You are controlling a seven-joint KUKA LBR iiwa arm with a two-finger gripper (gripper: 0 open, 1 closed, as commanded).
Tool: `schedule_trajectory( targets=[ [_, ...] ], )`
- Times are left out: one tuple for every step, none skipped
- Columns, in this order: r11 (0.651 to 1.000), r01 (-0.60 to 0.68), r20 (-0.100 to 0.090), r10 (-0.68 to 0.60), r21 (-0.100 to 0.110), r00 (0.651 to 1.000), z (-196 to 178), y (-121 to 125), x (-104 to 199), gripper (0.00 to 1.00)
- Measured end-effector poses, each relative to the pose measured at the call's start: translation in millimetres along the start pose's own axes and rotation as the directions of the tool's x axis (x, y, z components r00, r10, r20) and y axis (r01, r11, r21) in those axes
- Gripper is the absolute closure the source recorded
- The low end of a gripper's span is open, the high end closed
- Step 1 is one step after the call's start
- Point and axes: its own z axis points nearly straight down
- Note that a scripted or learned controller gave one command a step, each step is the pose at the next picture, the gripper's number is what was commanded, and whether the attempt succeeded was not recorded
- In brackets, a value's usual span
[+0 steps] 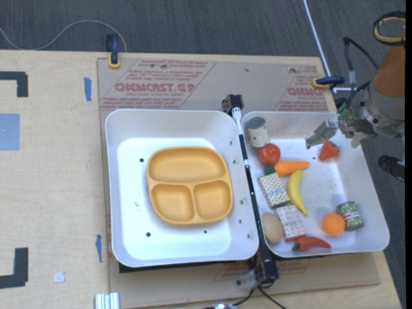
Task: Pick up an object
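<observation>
Over the right bin (376,227), the gripper (335,136) is hovering with its fingers spread, pinching nothing. A small red fruit (329,150) is lying just below it, near the back wall; centring and descending squarely would likely serve best.

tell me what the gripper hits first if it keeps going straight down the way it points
Probably the small red-orange toy beside the gripper, or the right bin's floor next to it; depth is unclear.
</observation>
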Motion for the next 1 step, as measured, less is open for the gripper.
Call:
schedule_trajectory(
  targets=[
    [1.000,0.000,0.001,0.000,-0.002,1.000,92.3,-39.2,30.8,0.00]
  ],
)
